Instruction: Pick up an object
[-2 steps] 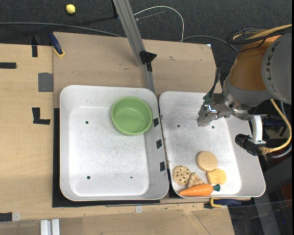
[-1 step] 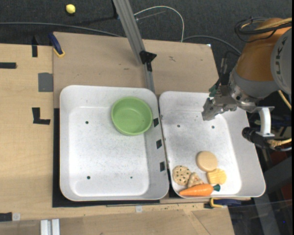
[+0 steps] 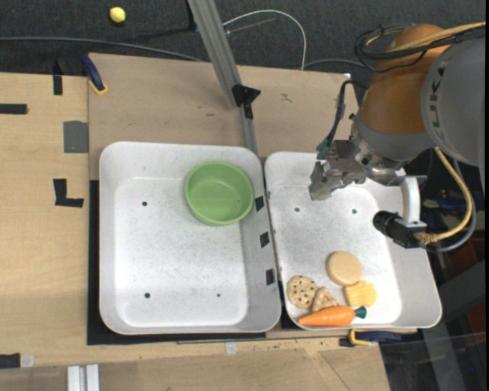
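In the right bin (image 3: pixel 310 235) several toy foods lie near the front edge: a tan round bun (image 3: pixel 343 266), a brown cookie (image 3: pixel 301 290), a yellow corn piece (image 3: pixel 360 293) and an orange carrot (image 3: pixel 329 317). My gripper (image 3: pixel 321 183) hangs over the back of the right bin, well behind these foods, pointing down and left. Nothing shows under or between its tips. A green bowl (image 3: pixel 219 191) sits at the back right of the left bin (image 3: pixel 147 251).
A grey metal pole (image 3: pixel 220 47) slants from the top of the view down to the divide between the bins. Cables loop behind the arm at the upper right. A small yellow ball (image 3: pixel 117 14) lies on the dark floor beyond the bench.
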